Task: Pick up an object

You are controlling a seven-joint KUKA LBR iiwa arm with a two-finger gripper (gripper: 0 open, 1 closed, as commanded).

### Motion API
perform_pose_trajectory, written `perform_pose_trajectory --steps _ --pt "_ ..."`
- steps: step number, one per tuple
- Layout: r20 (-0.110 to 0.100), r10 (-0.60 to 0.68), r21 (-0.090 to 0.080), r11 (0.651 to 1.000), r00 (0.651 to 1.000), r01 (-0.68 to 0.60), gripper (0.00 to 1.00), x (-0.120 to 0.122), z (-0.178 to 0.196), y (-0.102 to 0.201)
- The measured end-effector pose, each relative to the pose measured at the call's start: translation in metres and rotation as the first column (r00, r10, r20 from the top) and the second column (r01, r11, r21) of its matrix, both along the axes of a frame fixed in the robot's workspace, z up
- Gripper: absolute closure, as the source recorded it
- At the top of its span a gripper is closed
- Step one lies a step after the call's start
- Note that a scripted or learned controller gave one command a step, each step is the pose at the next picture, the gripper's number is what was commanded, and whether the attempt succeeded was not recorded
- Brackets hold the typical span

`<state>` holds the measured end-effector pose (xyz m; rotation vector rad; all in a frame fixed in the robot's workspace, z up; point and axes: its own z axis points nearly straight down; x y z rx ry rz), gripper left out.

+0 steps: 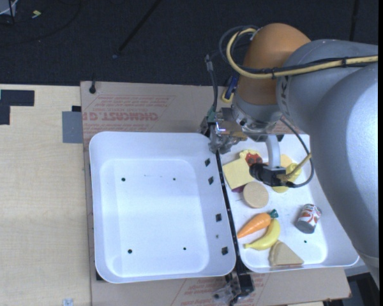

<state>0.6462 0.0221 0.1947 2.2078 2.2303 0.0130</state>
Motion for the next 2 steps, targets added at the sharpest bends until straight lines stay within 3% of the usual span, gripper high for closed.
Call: perform_pose_trajectory --steps 1,2 --pt "-0.016 -0.001 0.0 1.0 1.0 0.001 1.0 -0.004 -0.05 0.097" --pt "-0.008 -0.004 -0.003 1.0 1.0 0.004 1.0 -0.003 -0.026 0.163"
